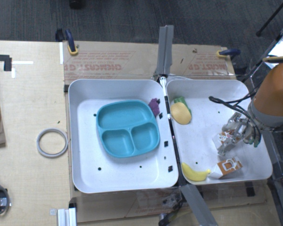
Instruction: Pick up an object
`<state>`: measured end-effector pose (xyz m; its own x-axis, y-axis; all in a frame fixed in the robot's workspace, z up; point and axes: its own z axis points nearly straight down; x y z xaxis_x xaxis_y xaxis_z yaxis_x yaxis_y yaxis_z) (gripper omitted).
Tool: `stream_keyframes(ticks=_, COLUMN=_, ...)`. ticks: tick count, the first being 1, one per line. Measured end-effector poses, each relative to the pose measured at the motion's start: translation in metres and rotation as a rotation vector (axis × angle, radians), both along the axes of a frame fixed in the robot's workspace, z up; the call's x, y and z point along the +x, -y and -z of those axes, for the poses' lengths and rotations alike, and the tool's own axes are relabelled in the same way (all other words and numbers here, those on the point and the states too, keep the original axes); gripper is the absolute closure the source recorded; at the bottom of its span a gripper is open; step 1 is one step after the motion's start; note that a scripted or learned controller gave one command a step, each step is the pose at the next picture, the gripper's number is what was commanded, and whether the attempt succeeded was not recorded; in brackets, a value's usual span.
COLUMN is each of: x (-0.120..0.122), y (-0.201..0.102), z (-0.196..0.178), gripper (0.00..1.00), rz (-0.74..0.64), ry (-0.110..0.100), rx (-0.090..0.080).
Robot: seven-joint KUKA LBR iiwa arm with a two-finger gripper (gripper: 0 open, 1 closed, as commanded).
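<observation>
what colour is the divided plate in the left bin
Light blue, teal-leaning. The divided plate shows clearly in the camera view.

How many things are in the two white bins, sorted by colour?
Blue: 1, the divided plate
Purple: 1, the small purple thing
Yellow: 2, the lemon-like fruit with a green end and the banana
Orange and white: 1, the small box
Total: 5

Arm (273, 91): grey body, rounded orange band above wrist | Cables: black, looped beside wrist | Gripper (225, 147): silver metal two-finger assembly, exposed small hardware
</observation>
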<state>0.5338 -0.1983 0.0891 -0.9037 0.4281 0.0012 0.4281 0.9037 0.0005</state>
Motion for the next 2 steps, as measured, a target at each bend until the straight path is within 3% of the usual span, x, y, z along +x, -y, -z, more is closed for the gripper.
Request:
stream_keyframes(ticks=1, x=0.042, y=0.006, z=0.000, gripper=0.00, rz=-0.017, ry=0.001, rx=0.000)
stream_keyframes(ticks=2, x=0.064, y=0.015, z=-0.001, gripper=0.00, rz=0.127, ry=0.002, rx=0.000)
